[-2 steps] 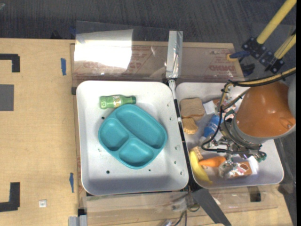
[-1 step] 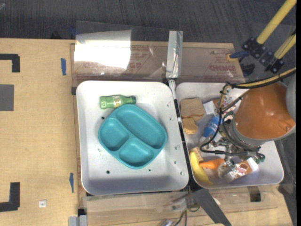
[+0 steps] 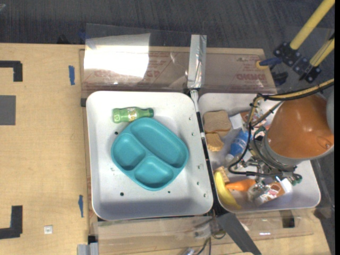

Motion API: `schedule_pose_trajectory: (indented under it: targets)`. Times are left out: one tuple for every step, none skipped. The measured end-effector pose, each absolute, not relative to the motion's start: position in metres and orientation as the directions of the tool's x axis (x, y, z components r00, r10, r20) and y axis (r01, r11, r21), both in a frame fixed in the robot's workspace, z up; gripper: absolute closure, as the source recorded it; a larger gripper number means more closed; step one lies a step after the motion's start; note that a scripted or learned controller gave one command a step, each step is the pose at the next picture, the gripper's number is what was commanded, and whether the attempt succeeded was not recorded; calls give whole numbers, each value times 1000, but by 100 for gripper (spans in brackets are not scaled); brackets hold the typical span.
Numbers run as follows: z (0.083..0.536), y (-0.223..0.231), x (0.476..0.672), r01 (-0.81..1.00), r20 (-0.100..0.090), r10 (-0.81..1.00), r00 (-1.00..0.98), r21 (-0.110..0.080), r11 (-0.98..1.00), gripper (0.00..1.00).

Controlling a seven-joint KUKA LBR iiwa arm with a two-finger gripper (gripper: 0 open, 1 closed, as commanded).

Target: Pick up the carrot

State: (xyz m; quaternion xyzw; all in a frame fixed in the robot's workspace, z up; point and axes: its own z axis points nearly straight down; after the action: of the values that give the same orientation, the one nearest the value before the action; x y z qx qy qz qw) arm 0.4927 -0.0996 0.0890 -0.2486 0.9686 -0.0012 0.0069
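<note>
The small orange carrot [image 3: 240, 185] lies in the right-hand shallow white bin [image 3: 311, 193], near its front edge, just beside a curved yellow banana [image 3: 223, 189] that hugs the bin's left wall. The carrot sits low among clutter — a blue plastic bottle [image 3: 239, 142] stands behind it, and two tan bread-like blocks [image 3: 216, 127] lie further back — so any approach probably has to come from straight above rather than from the side.

That seems to be why the grey arm with its orange band [image 3: 297, 129] hangs nearly vertical over this bin, wrist down, with cables looping around it. The tool [image 3: 260, 191] is low in the bin, just to the right of the carrot, close to a small red-and-white object [image 3: 276, 190] I cannot identify. The tool's state cannot be told from here: the wrist and cabling cover too much, and nothing can be seen clamped in it. The carrot appears to rest on the bin floor, not lifted.

The left-hand white bin [image 3: 101, 158] holds a teal plastic divided plate [image 3: 150, 152] set at a slant in its middle, and a green bottle with a yellow label [image 3: 132, 113] lying on its side just behind the plate — both well apart from the work. Both bins sit side by side on the wooden counter [image 3: 40, 142].
</note>
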Motion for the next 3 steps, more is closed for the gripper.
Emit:
schedule_pose_trajectory:
  targets:
    - [89,-106,493,-517,-12,-517,-856,-4,856,0]
    - [88,-122,491,-728,-12,-728,-686,-8,686,0]
    - [89,-113,495,-921,-6,-921,-390,-12,390,0]
